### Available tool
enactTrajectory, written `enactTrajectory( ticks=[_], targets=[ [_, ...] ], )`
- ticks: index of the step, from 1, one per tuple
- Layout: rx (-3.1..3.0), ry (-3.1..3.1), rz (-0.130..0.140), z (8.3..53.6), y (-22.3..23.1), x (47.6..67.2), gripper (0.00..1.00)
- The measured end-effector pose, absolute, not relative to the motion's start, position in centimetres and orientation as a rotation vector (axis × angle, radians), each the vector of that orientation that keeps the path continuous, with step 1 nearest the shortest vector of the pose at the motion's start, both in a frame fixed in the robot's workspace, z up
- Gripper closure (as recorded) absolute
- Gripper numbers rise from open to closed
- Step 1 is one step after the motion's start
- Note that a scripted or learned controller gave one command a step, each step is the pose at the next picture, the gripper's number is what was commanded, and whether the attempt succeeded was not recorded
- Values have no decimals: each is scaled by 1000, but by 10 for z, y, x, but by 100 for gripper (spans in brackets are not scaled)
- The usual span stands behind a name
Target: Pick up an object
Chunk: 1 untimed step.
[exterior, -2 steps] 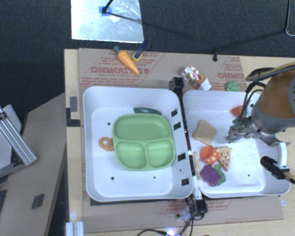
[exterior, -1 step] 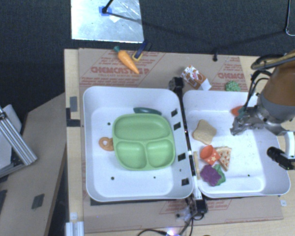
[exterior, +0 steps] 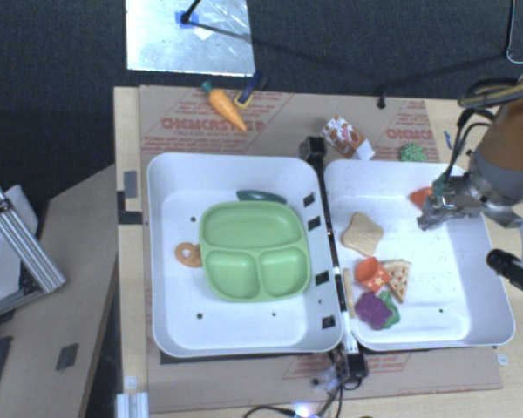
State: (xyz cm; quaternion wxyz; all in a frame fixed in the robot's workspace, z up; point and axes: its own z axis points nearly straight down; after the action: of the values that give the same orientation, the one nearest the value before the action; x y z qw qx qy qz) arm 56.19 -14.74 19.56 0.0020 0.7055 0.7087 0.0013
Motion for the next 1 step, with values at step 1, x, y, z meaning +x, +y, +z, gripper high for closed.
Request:
enactTrajectory(
  ticks=[1],
  targets=[
    [2213,2224,4,226,-147,563,100]
  ],
)
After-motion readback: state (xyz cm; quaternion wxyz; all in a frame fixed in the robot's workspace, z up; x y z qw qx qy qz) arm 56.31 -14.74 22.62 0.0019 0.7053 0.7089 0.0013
